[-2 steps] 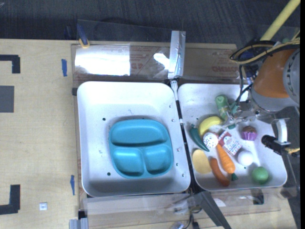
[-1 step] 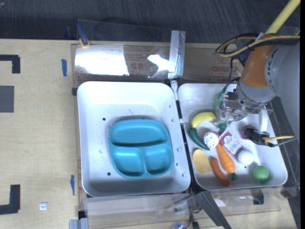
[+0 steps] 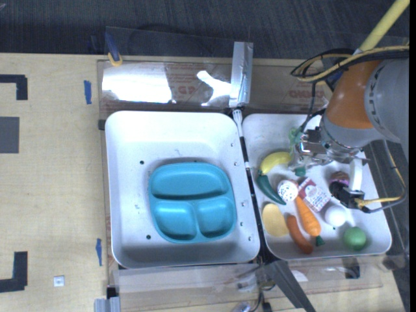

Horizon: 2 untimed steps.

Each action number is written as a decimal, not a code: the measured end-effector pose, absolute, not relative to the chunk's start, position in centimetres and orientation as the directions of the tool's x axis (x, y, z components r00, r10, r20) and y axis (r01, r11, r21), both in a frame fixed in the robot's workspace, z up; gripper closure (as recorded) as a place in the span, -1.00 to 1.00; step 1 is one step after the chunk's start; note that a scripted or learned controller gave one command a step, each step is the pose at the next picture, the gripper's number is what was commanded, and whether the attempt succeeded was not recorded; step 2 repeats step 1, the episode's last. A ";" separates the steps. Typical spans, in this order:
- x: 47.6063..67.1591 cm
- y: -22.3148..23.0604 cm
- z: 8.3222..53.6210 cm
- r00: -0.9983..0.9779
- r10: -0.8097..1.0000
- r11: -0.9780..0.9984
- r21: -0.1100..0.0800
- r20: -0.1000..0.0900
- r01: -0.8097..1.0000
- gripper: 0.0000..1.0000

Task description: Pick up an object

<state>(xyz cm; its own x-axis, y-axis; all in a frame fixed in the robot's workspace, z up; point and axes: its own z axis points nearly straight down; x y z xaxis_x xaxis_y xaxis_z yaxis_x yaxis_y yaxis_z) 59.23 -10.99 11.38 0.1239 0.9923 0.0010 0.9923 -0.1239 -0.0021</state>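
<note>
The wooden counter [image 3: 52,194] carries two shallow white bins side by side. The left bin [image 3: 123,135] holds a blue divided tray [image 3: 192,200] lying flat near its middle. The grey arm [image 3: 390,103], with its orange band [image 3: 351,99], reaches in from the right over the upper part of the right bin [image 3: 260,125]. Its claw [image 3: 305,158] hangs above the toys there; whether it is open or closed cannot be told, and nothing is visibly gripped. Below it, in the right bin, lie a yellow banana [image 3: 274,162], an orange carrot [image 3: 307,217], a yellow oval piece [image 3: 273,220], a green ball [image 3: 354,238] and a white egg [image 3: 336,216], crowded close together.
</note>
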 end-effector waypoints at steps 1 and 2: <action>58.9 -3.4 21.9 0.105 0.994 -0.105 0.006 0.002 0.994 1.00; 58.9 -3.4 21.9 0.105 0.994 -0.105 0.006 0.002 0.994 1.00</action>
